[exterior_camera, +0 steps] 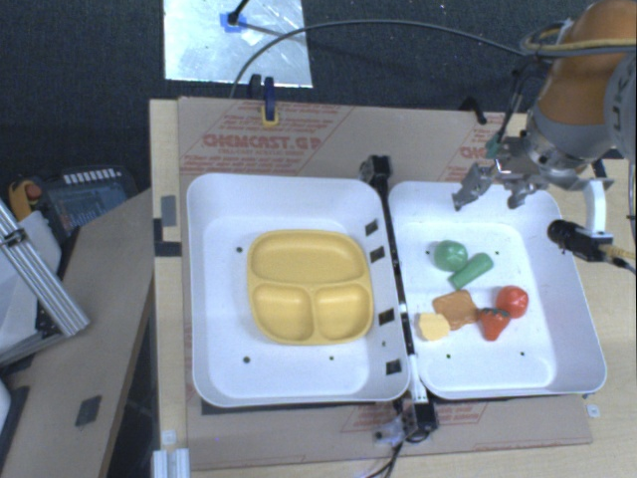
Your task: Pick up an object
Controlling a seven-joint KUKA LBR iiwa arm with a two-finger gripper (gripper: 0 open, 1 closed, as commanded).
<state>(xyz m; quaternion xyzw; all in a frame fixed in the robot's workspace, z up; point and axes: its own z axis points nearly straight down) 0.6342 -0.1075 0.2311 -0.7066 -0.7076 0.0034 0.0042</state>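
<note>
1. Claw (492, 189): fingers spread apart, gripping nothing, poised over the far rim of the right bin (567, 366)
2. Toy foods below, including a green piece (450, 255) and tomato (513, 300), clustered for picking
3. Yellow tray (307, 285) lies in the left bin (214, 267)

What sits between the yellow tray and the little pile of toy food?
In the camera view, the black divider where the two white bins meet lies between the yellow tray and the toy food; otherwise bare bin floor.
</note>
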